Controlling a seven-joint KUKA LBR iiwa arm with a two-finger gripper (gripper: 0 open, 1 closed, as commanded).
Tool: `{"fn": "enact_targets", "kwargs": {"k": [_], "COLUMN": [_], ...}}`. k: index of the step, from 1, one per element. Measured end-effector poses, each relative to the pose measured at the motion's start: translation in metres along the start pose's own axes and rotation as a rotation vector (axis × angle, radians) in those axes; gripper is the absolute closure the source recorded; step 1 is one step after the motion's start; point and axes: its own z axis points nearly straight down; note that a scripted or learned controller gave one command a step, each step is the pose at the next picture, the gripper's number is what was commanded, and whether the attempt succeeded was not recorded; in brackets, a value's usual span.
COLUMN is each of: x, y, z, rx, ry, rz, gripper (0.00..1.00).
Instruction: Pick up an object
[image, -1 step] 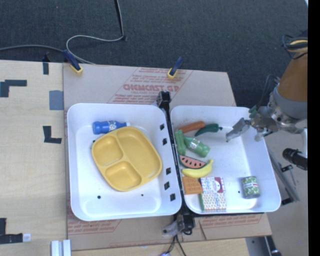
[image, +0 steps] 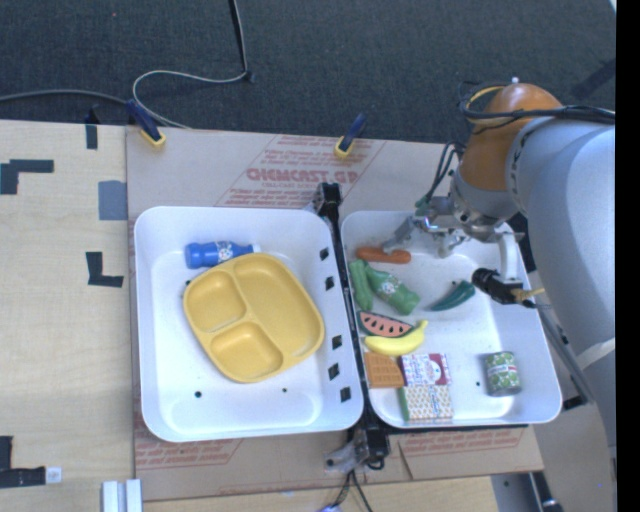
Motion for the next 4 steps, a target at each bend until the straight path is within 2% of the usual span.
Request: {"fn": "enact_targets", "kwargs": {"k": [1,2,3,4], "x": [0.044,0.044,0.116,0.116], "y": [-0.004,-0.004,-0.027,-0.028], "z": [0.008,-0.003,-0.105,-0.104], "rx": [0.016,0.015,0.015,0.018], "ry": [0.001,-0.002,0.002,0.001], "rz": [0.001,-0.001,-0.001,0.0], "gripper": [0.0,1.0,1.0,0.0]}}
